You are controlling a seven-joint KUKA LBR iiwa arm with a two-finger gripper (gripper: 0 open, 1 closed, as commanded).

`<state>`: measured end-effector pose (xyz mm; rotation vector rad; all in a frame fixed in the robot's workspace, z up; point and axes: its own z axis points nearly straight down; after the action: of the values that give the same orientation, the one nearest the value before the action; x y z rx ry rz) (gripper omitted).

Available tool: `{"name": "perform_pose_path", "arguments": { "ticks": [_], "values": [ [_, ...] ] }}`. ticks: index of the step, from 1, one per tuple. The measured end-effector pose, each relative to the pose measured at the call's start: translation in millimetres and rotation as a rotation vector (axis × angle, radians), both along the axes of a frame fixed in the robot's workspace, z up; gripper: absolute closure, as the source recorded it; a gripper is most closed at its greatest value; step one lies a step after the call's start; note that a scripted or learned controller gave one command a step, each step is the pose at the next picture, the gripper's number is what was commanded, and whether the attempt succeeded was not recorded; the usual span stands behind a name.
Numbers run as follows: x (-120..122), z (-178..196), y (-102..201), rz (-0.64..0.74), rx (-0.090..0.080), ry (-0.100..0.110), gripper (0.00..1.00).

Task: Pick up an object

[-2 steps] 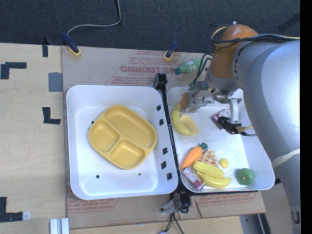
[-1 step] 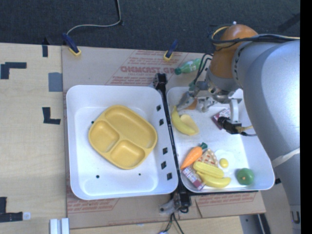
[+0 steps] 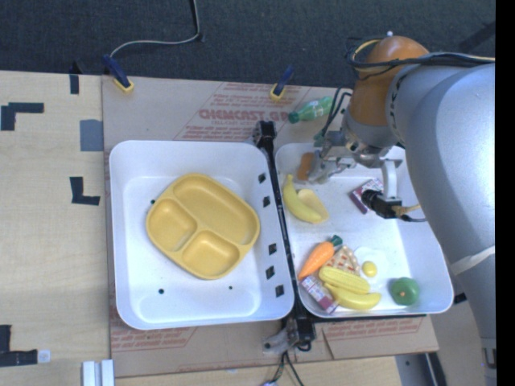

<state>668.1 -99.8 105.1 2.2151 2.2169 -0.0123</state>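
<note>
Two shallow white bins are seen from above, side by side on a cardboard-covered bench. The left bin (image 3: 129, 240) holds a yellow divided plate (image 3: 203, 225) at its centre. The right bin (image 3: 426, 256) holds the toy food.

The grey arm (image 3: 451, 135) enters from three o'clock, and its gripper (image 3: 322, 167) is lowered into the right bin's far corner, at about eleven o'clock of that bin. Whether it is apart or together cannot be told, as it is small and cluttered in the view. A small orange-brown item (image 3: 306, 166) lies just beside it, and a yellow banana (image 3: 304, 204) sits just below, towards six o'clock.

Nothing is seen lifted, so the pick is judged not yet done: closing on an object and raising it are left.

At five to six o'clock of the right bin a carrot (image 3: 316, 259), a corn cob (image 3: 351, 289), a fried egg (image 3: 372, 267) and a green pepper (image 3: 404, 290) are crowded together. A green bottle (image 3: 312, 111) lies outside the bin at twelve o'clock.

The gripper is close to the far wall and the divider between the bins, so room there is tight; the bin's middle, towards four o'clock, is more open
</note>
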Motion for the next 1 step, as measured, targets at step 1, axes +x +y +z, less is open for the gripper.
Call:
{"name": "perform_pose_path", "arguments": {
  "ticks": [1],
  "values": [
    [-0.1, -0.2, 0.0, 0.0, -0.001, 0.0, 0.0]
  ]
}}
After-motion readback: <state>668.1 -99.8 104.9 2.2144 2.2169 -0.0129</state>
